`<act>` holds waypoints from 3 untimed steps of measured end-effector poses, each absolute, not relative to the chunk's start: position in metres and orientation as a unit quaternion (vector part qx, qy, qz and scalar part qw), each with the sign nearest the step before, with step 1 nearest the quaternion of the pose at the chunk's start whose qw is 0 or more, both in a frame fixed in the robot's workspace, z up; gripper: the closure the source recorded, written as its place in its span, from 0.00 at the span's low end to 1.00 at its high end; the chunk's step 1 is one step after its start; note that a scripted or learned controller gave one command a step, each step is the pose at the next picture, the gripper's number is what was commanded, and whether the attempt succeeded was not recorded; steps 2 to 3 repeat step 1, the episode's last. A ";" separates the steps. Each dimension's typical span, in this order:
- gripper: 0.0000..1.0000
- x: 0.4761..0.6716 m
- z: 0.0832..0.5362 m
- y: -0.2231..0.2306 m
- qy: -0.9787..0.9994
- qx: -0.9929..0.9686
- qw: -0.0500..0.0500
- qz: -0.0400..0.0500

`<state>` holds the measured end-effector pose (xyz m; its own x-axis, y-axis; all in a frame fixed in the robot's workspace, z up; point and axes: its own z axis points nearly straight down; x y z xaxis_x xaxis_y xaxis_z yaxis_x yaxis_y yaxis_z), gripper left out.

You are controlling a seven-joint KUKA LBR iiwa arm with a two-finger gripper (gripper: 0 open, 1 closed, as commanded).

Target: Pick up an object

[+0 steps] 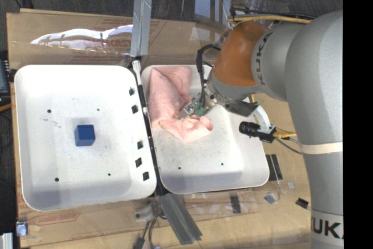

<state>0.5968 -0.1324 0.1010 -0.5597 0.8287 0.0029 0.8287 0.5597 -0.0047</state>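
Observation:
A pink cloth lies crumpled in the right bin, running from its far left corner toward the middle. My gripper is down at the cloth's right edge, its tips pressed into the folds. A small blue cube sits alone in the left bin, far from the gripper. The arm's wrist and orange band hang over the right bin's far side and hide the bin's back right corner.
A black divider with clips separates the two bins. A black cable fitting sticks out over the right bin's right rim. Cardboard and tape strips surround the bins.

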 end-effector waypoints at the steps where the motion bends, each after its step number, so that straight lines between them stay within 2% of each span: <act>1: 1.00 0.633 0.192 -0.071 -0.923 -0.385 0.000 0.001; 3: 1.00 0.633 0.192 -0.071 -0.923 -0.385 0.000 0.001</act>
